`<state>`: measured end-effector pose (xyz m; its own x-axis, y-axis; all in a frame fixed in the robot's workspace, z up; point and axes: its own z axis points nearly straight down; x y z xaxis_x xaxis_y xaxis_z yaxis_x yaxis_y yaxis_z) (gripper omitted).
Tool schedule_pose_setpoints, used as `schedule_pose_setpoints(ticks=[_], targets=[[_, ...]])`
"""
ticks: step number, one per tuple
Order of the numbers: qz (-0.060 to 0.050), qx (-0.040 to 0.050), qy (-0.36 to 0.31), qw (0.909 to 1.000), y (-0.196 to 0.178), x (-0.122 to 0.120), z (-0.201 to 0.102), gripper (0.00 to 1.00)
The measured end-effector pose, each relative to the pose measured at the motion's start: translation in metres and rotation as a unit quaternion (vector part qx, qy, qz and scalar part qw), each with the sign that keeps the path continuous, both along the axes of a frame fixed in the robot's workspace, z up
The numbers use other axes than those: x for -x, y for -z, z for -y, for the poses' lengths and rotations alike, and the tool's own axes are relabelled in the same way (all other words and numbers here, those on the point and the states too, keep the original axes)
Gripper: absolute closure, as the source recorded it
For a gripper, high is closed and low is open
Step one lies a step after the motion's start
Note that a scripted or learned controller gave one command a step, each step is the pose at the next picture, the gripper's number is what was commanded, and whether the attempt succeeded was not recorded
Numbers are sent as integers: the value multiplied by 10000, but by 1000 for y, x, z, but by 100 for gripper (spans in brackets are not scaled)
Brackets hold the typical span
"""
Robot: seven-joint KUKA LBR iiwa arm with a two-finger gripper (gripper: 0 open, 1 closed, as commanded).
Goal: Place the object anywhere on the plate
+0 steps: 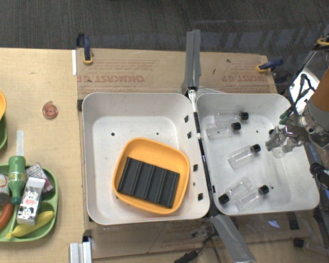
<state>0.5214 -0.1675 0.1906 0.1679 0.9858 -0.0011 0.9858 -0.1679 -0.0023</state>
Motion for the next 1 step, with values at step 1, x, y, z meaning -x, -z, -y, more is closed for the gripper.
schedule_pose_setpoints(ticks=[1], targets=[[-7,-10,-704,9975,63,45,-47,100]])
